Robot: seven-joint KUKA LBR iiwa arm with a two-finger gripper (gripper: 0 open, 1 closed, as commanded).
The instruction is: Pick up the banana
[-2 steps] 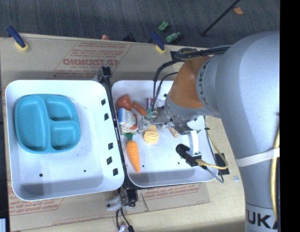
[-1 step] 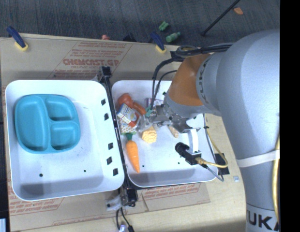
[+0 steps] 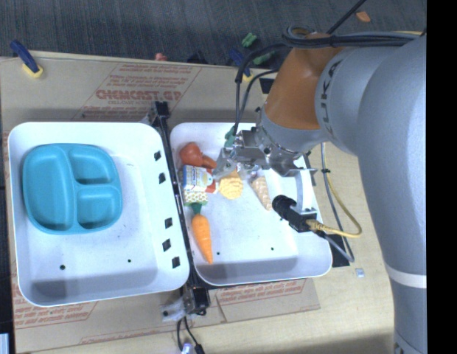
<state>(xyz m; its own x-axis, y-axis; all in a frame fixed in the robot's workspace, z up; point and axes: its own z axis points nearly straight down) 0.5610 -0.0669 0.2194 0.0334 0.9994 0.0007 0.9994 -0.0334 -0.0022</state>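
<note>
Banana: can't pick it out for sure among the items in the right bin [image 3: 309, 260]; best guess is the yellow lumpy piece [image 3: 230, 189] near that bin's far edge, beside the pale cone-like item [image 3: 261, 192], with a carrot [image 3: 202, 236] nearer the front-left corner and a blue tray [image 3: 71, 186] in the left bin [image 3: 37, 286]. Pincer [image 3: 239, 157] hovers low over that yellow piece, open or closed I cannot tell, so I'd judge this as the approach step. Next move needs confirming the target, then a straight descent centred on it.
</note>
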